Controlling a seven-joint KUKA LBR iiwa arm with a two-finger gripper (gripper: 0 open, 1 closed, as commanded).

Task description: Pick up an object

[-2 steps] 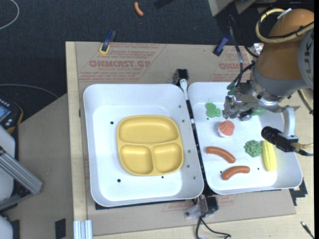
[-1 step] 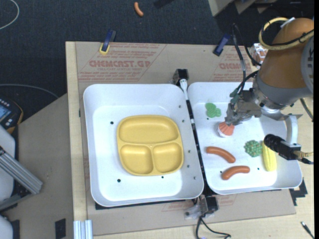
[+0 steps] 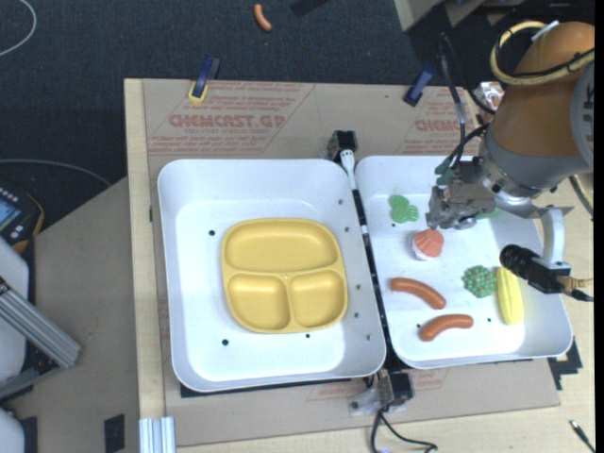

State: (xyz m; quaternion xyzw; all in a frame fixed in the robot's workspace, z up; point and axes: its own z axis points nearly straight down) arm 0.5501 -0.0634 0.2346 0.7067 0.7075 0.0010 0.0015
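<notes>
**A:** Where did we have the gripper [image 3: 451, 217] at that point?

**B:** Over the right bin [image 3: 557, 333], toward its far edge, roughly mid-width. It hung just above the red-and-white piece [image 3: 427, 243], which looked like a strawberry or radish toy. Whether it touched, we couldn't tell. Nothing was visibly held.

**A:** Finger state?

**B:** We couldn't tell. The wrist body and cabling hid the tips from the overhead camera.

**A:** So the red piece was our target?

**B:** That was our judgement, as it was the nearest thing. It lay in the bin's middle, nearer the shared edge with the left bin [image 3: 179, 281] than the outer one. The green leafy piece [image 3: 403, 209] sat just beside the gripper, toward the far edge.

**A:** What else was nearby?

**B:** Two sausages: one sausage [image 3: 417, 292] just in front of the red piece, the other sausage [image 3: 444, 326] near the front edge. The broccoli [image 3: 479, 280] and corn cob [image 3: 510, 295] sat touching or nearly so toward the outer edge, well apart from the target.

**A:** How should we have done it well?

**B:** Centre over the red piece before descending; we looked offset toward the far edge. The piece seemed small and rounded, so it would likely squirt out if pinched off-centre. We should straddle its widest part, keep clear of the green piece, and close before lifting.

**A:** And the left bin?

**B:** It carried the yellow divided tray [image 3: 283, 274] at its centre. Not relevant to the pick.
</notes>
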